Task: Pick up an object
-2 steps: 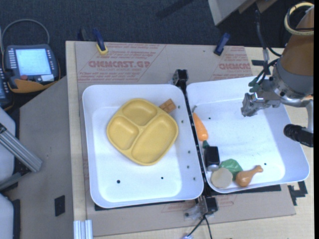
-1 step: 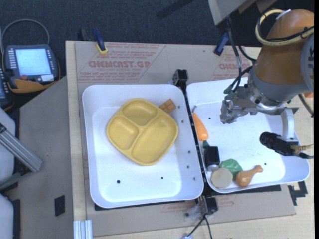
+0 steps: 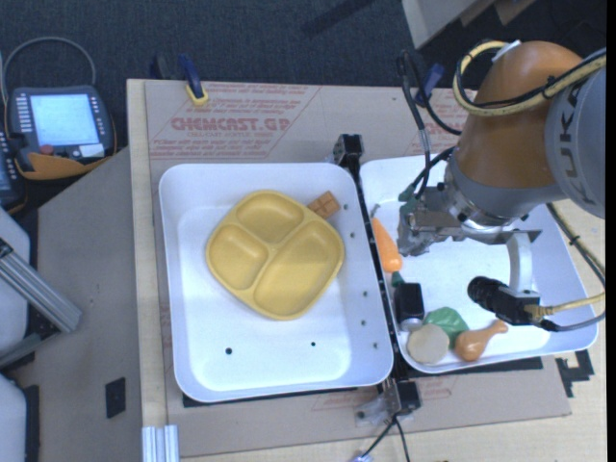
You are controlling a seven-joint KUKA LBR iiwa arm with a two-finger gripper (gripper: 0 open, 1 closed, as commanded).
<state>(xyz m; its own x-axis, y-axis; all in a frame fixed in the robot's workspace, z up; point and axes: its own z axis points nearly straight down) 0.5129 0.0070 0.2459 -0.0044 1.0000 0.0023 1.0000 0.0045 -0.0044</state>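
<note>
Hovering low over the right bin [image 3: 568, 258], my tool [image 3: 416, 231] sits right of centre in the frame, just beside the orange carrot [image 3: 386, 245] lying along that bin's left wall. Whether it is released or clenched I cannot tell. Nothing looks lifted yet, so the pick remains ahead. A drumstick [image 3: 478, 339], green piece [image 3: 447, 319] and pale round piece [image 3: 428, 345] lie lower right; the yellow divided plate [image 3: 275, 254] fills the left bin [image 3: 192, 354].
</note>
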